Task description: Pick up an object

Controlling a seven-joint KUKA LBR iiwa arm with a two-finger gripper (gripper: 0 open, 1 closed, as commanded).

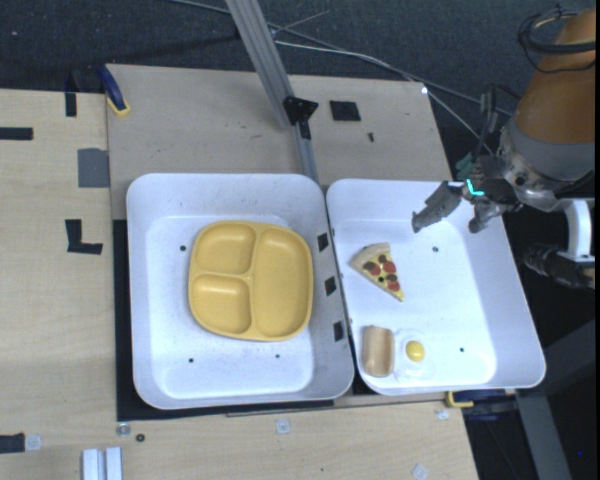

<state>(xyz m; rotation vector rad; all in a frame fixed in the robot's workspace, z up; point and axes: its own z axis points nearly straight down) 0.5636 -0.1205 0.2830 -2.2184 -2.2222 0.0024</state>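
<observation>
The grey two-finger gripper [452,213] hovered over the right shallow white bin's [500,308] far right corner, its fingers spread wide, holding nothing. A toy pizza slice [379,269] lay near that bin's left edge, apart from the gripper.

You're looking at a robotics lab: a plywood bench [230,118] marked with black tape, two white bins [145,268] set side by side, cables [380,63] trailing over dark carpet, a metal pole [265,48], and the arm [555,88] reaching in.
</observation>
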